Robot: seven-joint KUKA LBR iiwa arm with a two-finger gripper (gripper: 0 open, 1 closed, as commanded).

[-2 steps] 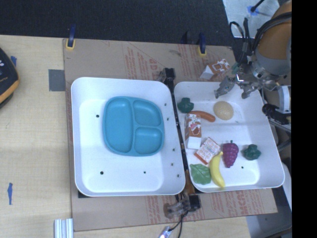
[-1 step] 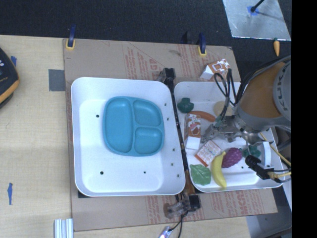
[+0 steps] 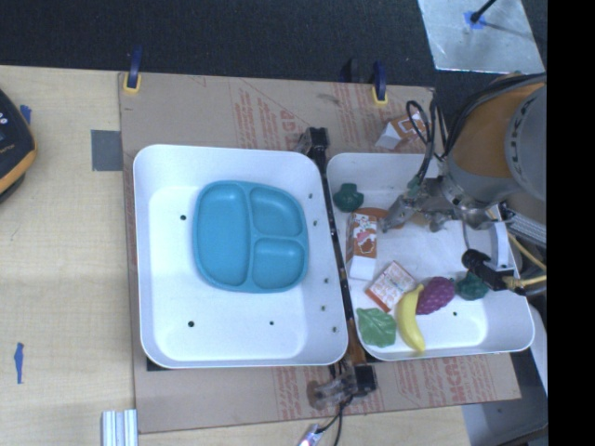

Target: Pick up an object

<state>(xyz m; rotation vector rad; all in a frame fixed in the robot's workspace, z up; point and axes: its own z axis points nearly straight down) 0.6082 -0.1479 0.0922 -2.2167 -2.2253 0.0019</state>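
My gripper [image 3: 412, 221] hangs over the upper middle of the right bin [image 3: 507, 337], open, with bare white floor showing between its fingers. To its left lie a brown and red packet [image 3: 363, 233] and a small dark green toy [image 3: 349, 195]. Lower down are a white block [image 3: 358, 268], a red and white packet [image 3: 390, 284], a purple bunch of grapes [image 3: 435, 295], a yellow banana [image 3: 409, 316] and a green leafy toy [image 3: 376, 326]. Another dark green piece [image 3: 472, 288] rests at the right, partly under the arm.
The left bin [image 3: 163, 337] holds a blue divided plate [image 3: 250, 235]. The grey and orange arm [image 3: 497, 147] covers the right bin's upper right corner, with cables beside it. A yellow and black device [image 3: 14, 151] sits at the bench's left edge.
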